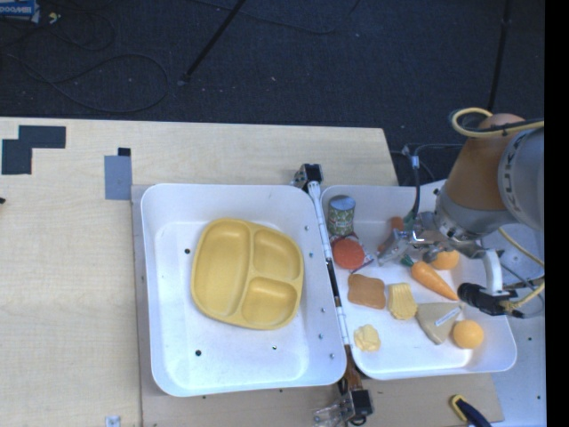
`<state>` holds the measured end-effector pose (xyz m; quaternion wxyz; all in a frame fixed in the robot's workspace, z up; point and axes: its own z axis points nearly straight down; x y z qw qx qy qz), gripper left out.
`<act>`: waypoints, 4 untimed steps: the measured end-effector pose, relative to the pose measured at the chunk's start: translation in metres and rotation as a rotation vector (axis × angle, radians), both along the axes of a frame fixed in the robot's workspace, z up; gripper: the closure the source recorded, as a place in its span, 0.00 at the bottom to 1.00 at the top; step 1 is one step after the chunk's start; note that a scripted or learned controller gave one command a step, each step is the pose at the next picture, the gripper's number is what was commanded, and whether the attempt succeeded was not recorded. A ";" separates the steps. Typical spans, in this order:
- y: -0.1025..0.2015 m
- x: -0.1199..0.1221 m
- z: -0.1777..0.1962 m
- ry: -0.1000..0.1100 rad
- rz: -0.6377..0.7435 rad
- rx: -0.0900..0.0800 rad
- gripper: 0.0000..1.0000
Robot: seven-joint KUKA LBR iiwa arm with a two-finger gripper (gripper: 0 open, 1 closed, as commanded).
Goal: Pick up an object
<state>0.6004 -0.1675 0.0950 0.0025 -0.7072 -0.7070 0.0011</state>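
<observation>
Orange ball [468,334] at right bin's [498,359] front; carrot [433,279] just beside gripper [402,243], grip state unclear.

Worktop [62,274]: pale wood-look board, matt, fine grain. Left bin [164,367] and right bin [498,358]: white plastic, smooth, slight sheen. Divided tray [246,272]: yellow plastic, smooth, semi-gloss. Can [341,214]: metal top, printed paper-type label. Carrot [433,280], orange ball [468,334], red disc [349,254]: smooth plastic, approx. matt. Arm band [476,172]: orange, satin finish; adj. shell grey, smooth. Claw [402,245]: bare metal parts, dull shine. Floor [267,52]: dark carpet, rough, speckled.
</observation>
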 end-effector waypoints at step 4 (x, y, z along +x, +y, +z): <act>-0.047 -0.029 0.000 0.002 -0.005 0.003 0.00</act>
